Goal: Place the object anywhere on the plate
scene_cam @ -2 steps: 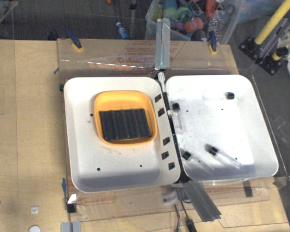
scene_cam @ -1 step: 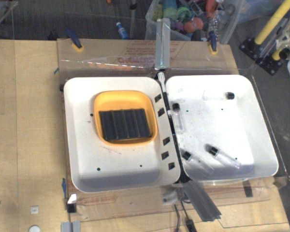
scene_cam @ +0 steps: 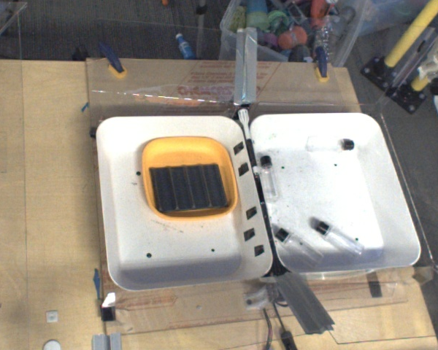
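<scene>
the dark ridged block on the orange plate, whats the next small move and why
Probably none toward the plate: the dark ridged block already lies flat on the orange plate in the left bin. If more is wanted, reach next for the clear syringe-like piece in the right bin.

Lighting: even, bright overhead. Glare: right bin (scene_cam: 365, 217) washed near white; streaks on taped plastic sheet (scene_cam: 175, 90). Shadows: soft, faint. Focus: slightly soft overall; background clutter blurred.

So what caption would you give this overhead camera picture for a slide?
Two white bins side by side: the left bin holds an orange plate bearing a dark ridged block; the right bin holds clear syringes.
</scene>
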### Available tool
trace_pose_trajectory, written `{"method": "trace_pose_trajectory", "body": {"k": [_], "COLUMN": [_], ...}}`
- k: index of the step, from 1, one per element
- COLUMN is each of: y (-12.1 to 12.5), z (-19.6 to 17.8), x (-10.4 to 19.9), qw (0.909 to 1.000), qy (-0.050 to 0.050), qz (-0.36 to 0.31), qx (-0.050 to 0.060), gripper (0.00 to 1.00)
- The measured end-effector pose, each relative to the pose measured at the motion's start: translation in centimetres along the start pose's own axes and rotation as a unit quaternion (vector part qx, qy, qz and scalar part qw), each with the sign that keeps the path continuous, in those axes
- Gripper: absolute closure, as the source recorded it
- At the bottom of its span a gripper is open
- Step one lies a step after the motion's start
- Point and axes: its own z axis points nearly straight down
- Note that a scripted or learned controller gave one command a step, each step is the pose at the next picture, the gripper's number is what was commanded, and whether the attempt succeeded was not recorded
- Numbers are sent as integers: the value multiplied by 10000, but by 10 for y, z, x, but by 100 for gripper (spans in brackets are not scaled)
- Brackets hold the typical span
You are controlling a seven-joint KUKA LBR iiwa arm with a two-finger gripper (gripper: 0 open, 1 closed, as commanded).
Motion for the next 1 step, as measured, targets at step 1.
{"method": "trace_pose_trajectory", "body": {"k": [1], "y": [0], "z": [1], "x": [0], "qw": [9812], "qy": [-1], "qz": [-1931], "qx": [-11], "gripper": [100]}}
